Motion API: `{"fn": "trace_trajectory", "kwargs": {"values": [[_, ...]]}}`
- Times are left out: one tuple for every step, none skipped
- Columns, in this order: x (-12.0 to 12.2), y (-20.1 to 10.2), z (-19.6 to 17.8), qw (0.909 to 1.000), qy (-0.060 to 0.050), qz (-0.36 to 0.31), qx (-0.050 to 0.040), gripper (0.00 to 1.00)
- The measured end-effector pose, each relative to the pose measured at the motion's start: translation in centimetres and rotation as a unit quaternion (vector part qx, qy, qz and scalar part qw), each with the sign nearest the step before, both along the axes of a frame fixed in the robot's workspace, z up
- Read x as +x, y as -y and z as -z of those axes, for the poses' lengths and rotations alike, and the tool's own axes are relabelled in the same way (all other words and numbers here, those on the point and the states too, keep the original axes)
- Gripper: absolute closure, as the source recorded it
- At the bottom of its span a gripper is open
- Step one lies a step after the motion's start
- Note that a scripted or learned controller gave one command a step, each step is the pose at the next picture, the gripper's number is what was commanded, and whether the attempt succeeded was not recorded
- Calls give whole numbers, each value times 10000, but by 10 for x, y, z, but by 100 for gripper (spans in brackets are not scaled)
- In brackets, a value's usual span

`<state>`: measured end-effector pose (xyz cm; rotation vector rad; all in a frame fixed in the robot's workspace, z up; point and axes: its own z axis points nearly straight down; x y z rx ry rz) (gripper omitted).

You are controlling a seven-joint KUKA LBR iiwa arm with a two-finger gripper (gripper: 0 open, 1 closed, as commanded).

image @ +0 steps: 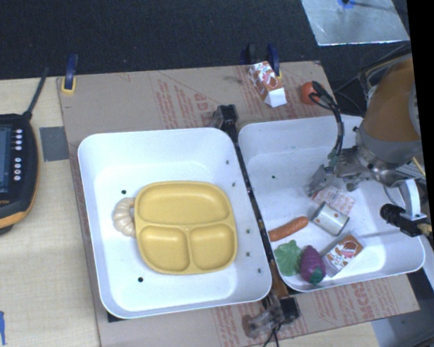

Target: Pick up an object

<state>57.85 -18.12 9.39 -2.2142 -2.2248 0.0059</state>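
1. The end effector (328, 182) sits low in the right bin (276, 143), at the middle right of the frame, with the grey arm and its orange band (392, 106) coming in from the right edge. Whether it is spread or pressed together I cannot tell; its tip blurs into the packet beneath.
2. It hangs over a pale printed packet (337, 200), probably the chosen object, with a small grey can (329, 217) just below it.
3. The other candidates crowd the bin's lower part: an orange sausage-like toy (289, 227) near the left wall, a green piece (288, 257) touching a purple piece (311, 265), and a red-and-white carton (343, 255) beside them. That crowding likely makes a clean grasp harder.
4. The left bin (102, 221) holds a yellow divided tray (184, 227) with a beige item (123, 216) tucked at its left edge.
5. A small carton (266, 82) stands outside the bins on the table (30, 307), upper centre.
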Motion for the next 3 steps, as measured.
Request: {"fn": "trace_trajectory", "kwargs": {"values": [[-31,-75,2,10000,-1,-9,2,0],[-31,-73,-8,10000,-12,-28,-4,100],[-52,-142,-98,10000,7,-7,4,100]]}}
